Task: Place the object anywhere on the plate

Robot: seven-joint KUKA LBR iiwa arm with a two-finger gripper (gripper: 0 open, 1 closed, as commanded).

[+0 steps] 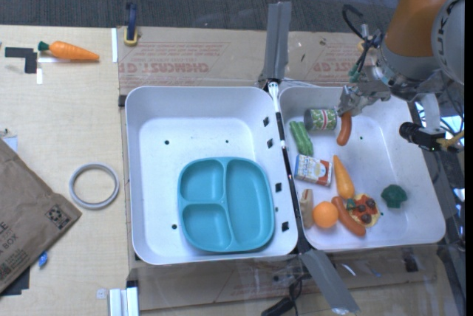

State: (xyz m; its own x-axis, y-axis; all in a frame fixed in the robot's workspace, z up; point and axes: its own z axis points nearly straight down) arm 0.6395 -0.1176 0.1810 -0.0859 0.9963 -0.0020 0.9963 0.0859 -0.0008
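1. Blue plate (225, 205) lies in the left bin (148, 159), lower centre of frame, nothing on it.
2. Sausage (344, 129) hangs above the right bin (414, 226), upper right.
3. Gripper (352, 105) grasps the sausage's top end; carrying step, judged. Next: travel left over the plate, then release.

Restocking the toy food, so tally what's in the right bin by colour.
Green: 3, a can, a long pod, broccoli
Orange or red: 4, a hanging sausage, carrot, orange, sausage
Mixed: 2, a carton, pizza slice
Total: 9
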